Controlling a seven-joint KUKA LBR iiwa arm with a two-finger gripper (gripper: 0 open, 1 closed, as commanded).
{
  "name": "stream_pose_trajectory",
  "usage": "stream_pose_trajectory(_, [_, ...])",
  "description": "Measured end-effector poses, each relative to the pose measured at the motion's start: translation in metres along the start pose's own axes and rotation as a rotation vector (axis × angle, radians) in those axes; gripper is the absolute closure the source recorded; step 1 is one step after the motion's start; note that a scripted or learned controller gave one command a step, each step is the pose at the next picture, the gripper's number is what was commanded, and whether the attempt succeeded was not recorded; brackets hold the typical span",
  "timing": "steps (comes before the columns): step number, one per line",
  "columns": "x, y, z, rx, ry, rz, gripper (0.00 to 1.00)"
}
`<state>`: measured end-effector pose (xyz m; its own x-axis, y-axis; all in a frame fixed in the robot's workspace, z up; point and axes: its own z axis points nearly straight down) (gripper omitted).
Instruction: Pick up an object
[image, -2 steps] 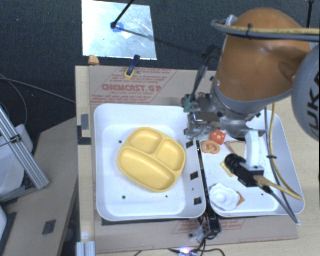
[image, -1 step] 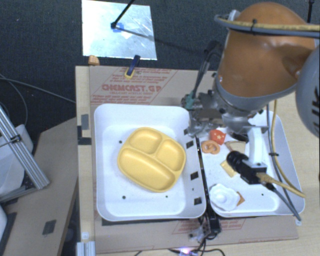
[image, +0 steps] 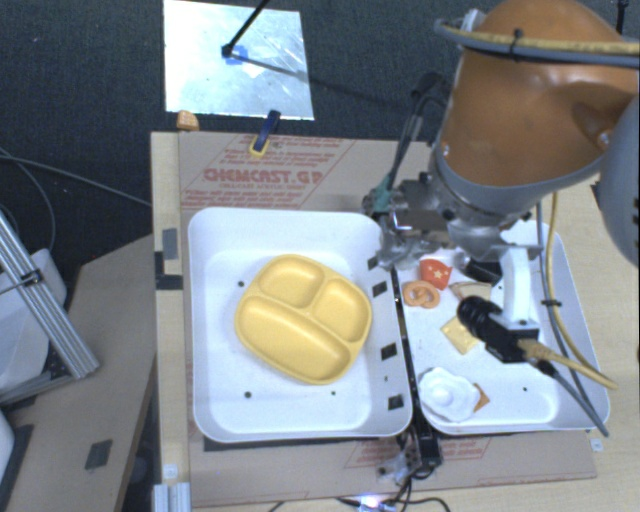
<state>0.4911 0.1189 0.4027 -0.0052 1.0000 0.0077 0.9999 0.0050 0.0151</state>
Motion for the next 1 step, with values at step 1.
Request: stream_pose_trajectory(1, [0.0004, 0.0008, -0.0111, -0.002, 0.002, -0.003, 1.0])
